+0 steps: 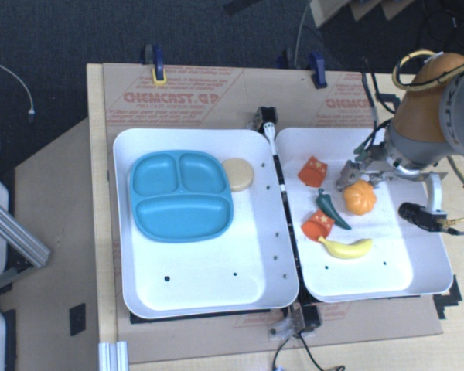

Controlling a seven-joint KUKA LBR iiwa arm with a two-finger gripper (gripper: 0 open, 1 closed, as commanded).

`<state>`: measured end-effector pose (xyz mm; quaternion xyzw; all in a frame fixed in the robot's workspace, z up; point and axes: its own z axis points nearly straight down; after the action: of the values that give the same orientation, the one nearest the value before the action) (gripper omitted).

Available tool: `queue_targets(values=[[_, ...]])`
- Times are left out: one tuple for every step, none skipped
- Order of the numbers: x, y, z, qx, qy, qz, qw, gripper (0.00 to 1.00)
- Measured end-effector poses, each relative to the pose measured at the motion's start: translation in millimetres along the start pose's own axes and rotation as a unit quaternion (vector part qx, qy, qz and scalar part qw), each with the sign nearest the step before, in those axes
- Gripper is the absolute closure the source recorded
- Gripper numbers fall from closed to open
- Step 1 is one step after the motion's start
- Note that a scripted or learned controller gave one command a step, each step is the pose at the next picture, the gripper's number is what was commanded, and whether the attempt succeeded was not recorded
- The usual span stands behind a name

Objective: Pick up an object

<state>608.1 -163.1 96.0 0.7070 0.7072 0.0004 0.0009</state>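
A grey arm with an orange band reaches in from the right over the right bin (425,280), its gripper (361,178) low just above an orange fruit (359,199). Near the fruit lie a green pepper (330,208), a banana (346,247) and two red pieces (312,171) (318,226). The left bin (201,284) holds a blue divided plate (182,195) with a pale round disc (238,174) touching its right edge.

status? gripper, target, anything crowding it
Gripper low in right bin, right over the orange fruit; grasp unconfirmed. Green pepper beside the fruit, banana and red pieces nearby.
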Motion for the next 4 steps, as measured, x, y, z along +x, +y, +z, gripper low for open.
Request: queue_targets(values=[[3, -4, -62, -0.003, -0.001, 0.000, 1.0000, 1.00], [4, 4, -124, -0.004, -0.001, -0.001, 1.0000, 1.00], [4, 6, -167, -0.003, -0.001, 0.000, 1.0000, 1.00], [59, -15, -153, 0.003, 0.002, -0.002, 1.0000, 1.00]])
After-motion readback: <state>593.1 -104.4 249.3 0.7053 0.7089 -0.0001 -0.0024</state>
